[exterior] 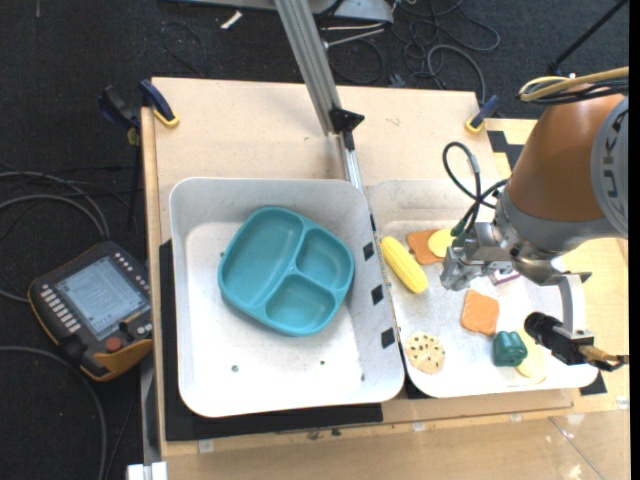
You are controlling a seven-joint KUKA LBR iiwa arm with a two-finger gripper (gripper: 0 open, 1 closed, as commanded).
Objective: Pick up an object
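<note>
Below the slanted metal post (312,53), the pale wooden worktop (250,128) carries two shallow white bins side by side. Left of the post's foot sits the left bin (200,368), and a teal divided plate (288,270) lies in the middle of it, three compartments up. Right of the post's foot is the right bin (400,193), and that's where the small things are: a yellow corn cob (404,264) near the bin's left wall, an orange flat piece (427,246) just beside it, a speckled cookie (425,352) further toward the camera, an orange square piece (480,313), a green block (509,347) and a pale yellow piece (531,368) touching it.

And here's the arm (570,173), grey with its orange band, reaching over that right bin, the gripper (458,273) low between the corn cob and the orange square piece. Whether its fingers are apart or together, I cannot tell; nothing is visibly held.

Around the worktop lies dark carpet (70,48) strewn with black cables (420,38). Far left of the post, on the floor, rests a teach pendant (95,308). Yellow-tipped clamps (160,108) grip the worktop's back corners.
</note>
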